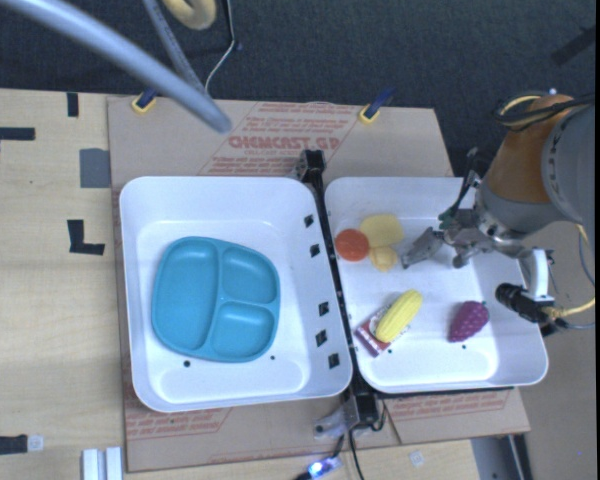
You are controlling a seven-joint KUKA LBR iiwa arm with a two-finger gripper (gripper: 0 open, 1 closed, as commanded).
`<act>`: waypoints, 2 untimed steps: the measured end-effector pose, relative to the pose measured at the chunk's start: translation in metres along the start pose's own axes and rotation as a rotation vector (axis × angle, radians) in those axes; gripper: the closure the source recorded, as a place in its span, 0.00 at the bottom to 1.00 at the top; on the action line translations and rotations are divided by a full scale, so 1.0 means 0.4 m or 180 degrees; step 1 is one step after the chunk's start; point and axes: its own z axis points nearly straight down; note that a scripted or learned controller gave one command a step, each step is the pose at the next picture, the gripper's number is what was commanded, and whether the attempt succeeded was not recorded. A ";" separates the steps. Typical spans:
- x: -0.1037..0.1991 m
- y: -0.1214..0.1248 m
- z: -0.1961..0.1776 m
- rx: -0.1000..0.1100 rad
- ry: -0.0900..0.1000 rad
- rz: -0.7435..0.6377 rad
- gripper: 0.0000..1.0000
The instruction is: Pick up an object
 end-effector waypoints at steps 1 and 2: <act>0.001 0.002 -0.031 -0.0009 -0.0001 -0.0004 1.00; -0.016 -0.006 -0.177 -0.0021 -0.0003 0.0004 1.00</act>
